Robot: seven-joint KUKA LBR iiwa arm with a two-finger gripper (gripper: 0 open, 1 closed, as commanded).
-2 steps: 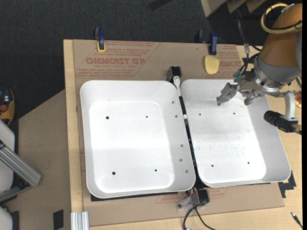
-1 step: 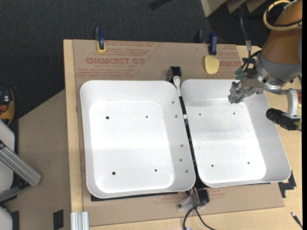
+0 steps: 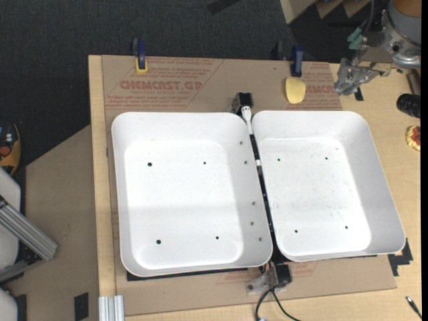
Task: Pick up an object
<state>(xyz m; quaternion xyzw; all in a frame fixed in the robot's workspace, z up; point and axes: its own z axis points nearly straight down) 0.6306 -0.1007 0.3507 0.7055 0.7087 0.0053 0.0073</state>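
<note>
The grey metal two-finger gripper (image 3: 352,77) hangs at the far right, above the brown cardboard-covered bench (image 3: 200,79), beyond the right shallow white plastic bin (image 3: 374,172). Whether it is parted or closed cannot be told; nothing shows in its grasp. A small pale yellow rounded object (image 3: 295,89) lies on the bench just beyond the right bin's far left corner, near a blue clamp (image 3: 297,60). The left shallow white plastic bin (image 3: 124,179) sits beside the right one.

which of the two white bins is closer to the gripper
The right bin. The gripper hangs above the bench just beyond that bin's far right corner, while the left bin lies on the other side of the seam between them.
</note>
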